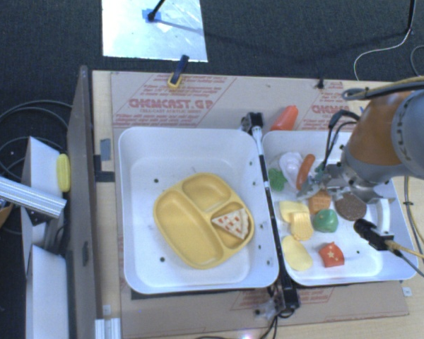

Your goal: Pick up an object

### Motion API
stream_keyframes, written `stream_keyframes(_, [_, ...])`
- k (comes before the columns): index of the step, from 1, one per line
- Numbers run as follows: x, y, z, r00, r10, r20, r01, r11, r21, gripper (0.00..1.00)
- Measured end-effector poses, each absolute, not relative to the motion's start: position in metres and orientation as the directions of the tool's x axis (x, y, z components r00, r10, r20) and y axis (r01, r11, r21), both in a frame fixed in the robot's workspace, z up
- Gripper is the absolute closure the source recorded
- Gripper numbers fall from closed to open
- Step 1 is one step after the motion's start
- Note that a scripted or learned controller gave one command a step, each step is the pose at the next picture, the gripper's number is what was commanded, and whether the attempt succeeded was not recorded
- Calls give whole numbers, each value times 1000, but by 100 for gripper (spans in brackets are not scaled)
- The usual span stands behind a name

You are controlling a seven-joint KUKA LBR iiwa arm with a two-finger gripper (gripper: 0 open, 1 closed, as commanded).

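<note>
Dark carpet surrounds a bench topped with printed cardboard (pixel 198 97), on which two white bins sit side by side. No single object is named by the task, so the candidates are the toy foods crowded in the right bin (pixel 392 270): an orange piece (pixel 320 203) just under the gripper (pixel 325 183), a green piece (pixel 326 220) touching it below, a brown disc (pixel 350 207) beside both, yellow pieces (pixel 297 221) to their left, a pale yellow lump (pixel 296 253) lower down, a red piece (pixel 331 255) near the front, a sausage (pixel 305 171) and a white lump (pixel 290 164) toward the back, and a small green ball (pixel 276 180) by the divider. The gripper hangs low over the middle of this cluster, probably because the program aims where objects are densest; I cannot tell whether it is apart or together, and nothing is visibly held. Crowding is the likely hindrance: the orange piece, green piece and disc touch, so a grasp on one may nudge the others. The arm (pixel 389 136) covers part of the bin's back right. The left bin (pixel 145 161) holds a yellow tray (pixel 180 224) with a pizza slice (pixel 232 222) in one compartment, well apart from the gripper. A carrot (pixel 285 117) lies on the cardboard behind the bins.
</note>
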State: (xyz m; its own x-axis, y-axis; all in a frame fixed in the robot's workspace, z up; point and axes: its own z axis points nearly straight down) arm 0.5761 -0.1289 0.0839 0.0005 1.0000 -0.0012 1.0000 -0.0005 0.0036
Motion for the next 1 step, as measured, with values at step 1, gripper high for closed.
stream_keyframes(1, [576,-127,95,-2,1000,-1,1000,2,5,100])
